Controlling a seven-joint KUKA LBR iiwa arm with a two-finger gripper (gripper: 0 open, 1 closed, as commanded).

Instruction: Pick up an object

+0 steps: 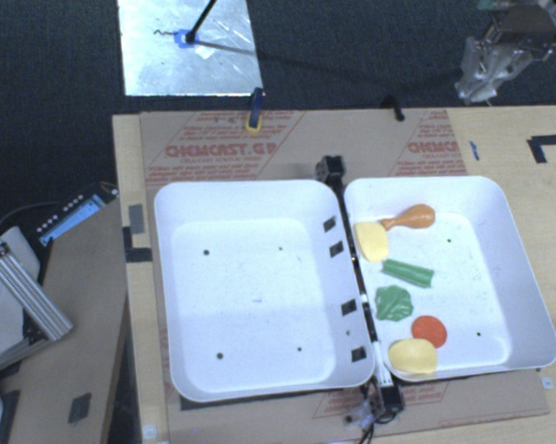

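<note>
Yellow toy (413, 355) in right bin (519, 248), gripper (483, 77) raised — touching nothing

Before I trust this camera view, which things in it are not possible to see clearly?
- Gripper, camera view: small and blurred at the top right; whether it is open or shut cannot be told.
- Arm: cut off by the top right edge.
- Yellow object in the right bin: too small to tell what it is.
</note>
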